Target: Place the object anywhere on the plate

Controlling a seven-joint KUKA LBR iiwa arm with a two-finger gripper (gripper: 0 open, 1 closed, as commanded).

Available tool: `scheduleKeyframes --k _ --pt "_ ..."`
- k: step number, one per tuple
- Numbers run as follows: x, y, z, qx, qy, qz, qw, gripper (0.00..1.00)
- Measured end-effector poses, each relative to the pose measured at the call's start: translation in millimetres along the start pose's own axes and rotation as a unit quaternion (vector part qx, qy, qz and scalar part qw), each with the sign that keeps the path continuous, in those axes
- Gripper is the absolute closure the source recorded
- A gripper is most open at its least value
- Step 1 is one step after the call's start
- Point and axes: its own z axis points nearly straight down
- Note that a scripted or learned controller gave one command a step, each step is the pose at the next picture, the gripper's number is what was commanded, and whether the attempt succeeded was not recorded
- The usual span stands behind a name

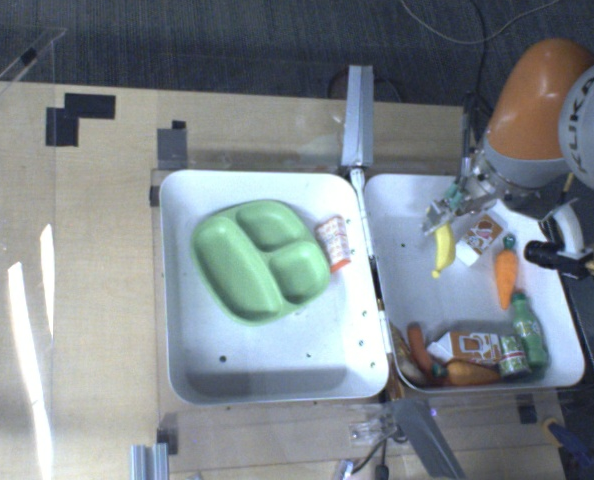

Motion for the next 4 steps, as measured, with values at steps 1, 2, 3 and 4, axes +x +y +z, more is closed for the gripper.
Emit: scheduleKeyframes --k 1,2,3,4 --pt "-27 39 -83 -0.002 -0.001 0.011 0.9999 1.00" --pt "56 51 -21 0.000 0.000 -0.074 0.9973 1.00" --pt "55 51 -21 0.000 0.000 -0.074 0.9973 0.00" --pt "21 59 -150 -0.002 -0.001 0.008 1.0000 0.00"
